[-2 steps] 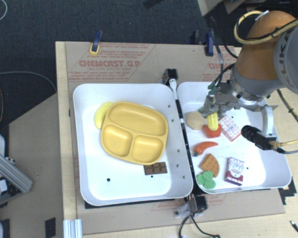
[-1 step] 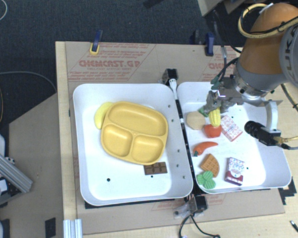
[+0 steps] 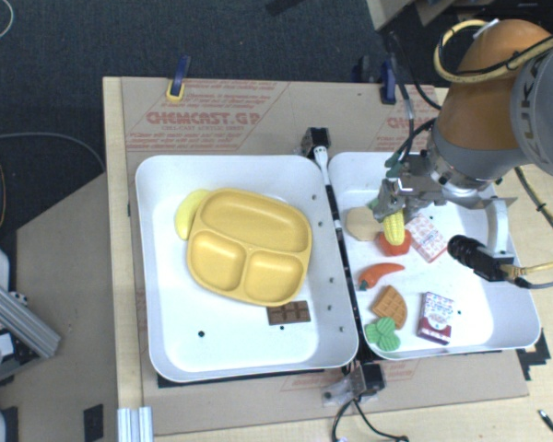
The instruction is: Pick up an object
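Pincer (image 3: 394,199) low over right bin (image 3: 494,308), upper-left part. Toy corn cob (image 3: 394,228) directly beneath, long axis running up-down in frame, touching orange piece (image 3: 391,244). Clenched or released: cannot tell.

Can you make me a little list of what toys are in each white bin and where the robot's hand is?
left bin: yellow divided plate; yellow piece poking out at its left edge; chocolate bar by its near rim
right bin: toy corn, tan round piece, pink and white box, red pepper, brown waffle, green toy, dark red box
gripper: over the right bin, right at the toy corn
holding something: cannot tell
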You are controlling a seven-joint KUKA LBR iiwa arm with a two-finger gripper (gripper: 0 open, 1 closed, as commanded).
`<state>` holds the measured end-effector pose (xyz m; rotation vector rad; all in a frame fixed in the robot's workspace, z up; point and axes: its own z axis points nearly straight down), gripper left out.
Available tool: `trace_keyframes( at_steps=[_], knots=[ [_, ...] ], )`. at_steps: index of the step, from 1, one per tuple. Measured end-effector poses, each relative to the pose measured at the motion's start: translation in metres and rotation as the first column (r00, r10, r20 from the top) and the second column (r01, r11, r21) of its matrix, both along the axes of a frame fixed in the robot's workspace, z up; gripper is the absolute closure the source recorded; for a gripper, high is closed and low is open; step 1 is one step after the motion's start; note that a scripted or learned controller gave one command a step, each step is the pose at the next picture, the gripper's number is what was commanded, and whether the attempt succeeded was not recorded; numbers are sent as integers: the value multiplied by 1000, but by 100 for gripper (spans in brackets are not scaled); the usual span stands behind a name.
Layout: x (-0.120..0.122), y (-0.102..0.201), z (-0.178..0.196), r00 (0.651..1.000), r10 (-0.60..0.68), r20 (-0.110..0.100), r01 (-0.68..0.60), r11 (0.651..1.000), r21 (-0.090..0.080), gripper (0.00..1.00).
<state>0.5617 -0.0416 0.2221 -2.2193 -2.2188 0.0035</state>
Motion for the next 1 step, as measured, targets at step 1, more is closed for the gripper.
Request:
trace_keyframes(
  at_steps=[1],
  knots=[
    [4, -3, -7, 1000, 0, 0, 0, 1000, -1, 100]
  ],
)
